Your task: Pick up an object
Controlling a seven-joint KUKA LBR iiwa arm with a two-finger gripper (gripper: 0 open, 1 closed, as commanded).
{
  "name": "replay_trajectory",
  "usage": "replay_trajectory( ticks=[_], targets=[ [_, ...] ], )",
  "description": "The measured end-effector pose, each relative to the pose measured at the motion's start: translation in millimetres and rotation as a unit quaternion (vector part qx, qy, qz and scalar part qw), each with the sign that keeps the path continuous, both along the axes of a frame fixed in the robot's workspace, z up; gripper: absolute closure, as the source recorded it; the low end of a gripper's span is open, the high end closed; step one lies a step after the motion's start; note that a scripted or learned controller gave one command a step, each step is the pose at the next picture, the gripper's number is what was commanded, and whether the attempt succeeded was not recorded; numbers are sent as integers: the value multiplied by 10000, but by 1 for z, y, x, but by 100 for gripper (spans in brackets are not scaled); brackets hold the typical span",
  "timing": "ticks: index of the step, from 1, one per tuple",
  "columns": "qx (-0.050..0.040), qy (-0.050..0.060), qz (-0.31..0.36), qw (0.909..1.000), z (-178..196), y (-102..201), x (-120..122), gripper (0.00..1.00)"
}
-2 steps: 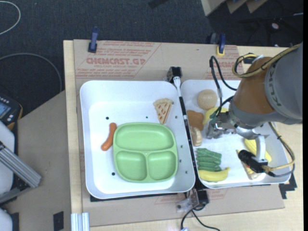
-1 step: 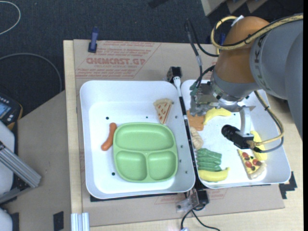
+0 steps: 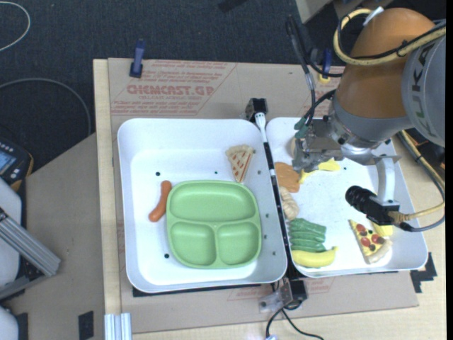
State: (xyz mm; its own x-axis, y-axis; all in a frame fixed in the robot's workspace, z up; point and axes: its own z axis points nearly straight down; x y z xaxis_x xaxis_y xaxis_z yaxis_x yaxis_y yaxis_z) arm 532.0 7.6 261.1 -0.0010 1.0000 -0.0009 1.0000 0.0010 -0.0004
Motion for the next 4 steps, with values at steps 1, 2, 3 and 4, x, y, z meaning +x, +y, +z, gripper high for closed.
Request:
replay_trajectory(
  ticks=[1, 2, 3, 4],
  targets=[
    [1, -19, 5, 10000, 11, 0, 2, 100],
    [-2, -19, -15, 10000, 53, -34, -27, 100],
    [10, 20, 8, 10000, 41, 9, -54, 100],
    [12, 10, -19, 10000, -79, -42, -52, 100]
  ],
)
